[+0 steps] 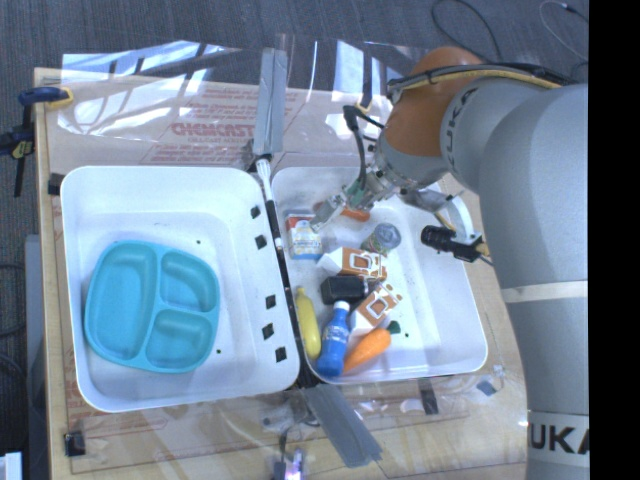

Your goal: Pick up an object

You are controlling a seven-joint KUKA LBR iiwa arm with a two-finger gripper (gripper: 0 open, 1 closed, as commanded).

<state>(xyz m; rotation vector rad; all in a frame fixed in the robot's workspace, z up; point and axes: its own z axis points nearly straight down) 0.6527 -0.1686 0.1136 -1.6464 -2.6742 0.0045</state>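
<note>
My gripper [348, 202] is low in the far part of the right bin [455, 298], under the orange wrist band. A small orange and grey piece [354, 211] lies right at its tip; whether it is held I cannot see. Just in front lie a small white and red box [303, 239] and a round grey can [385, 236]. Toward the bin's near end are two orange and white packets [362, 263] [378, 306], a black block [343, 288], a yellow banana [308, 324], a blue bottle [336, 336] and an orange carrot [366, 348].
The left bin [90, 198] holds a light blue divided plate [152, 306]. A divider wall with black clips [272, 288] separates the two bins. The arm's grey body [530, 188] covers the right side of the bench. A clear plastic sheet [180, 118] lies behind the bins.
</note>
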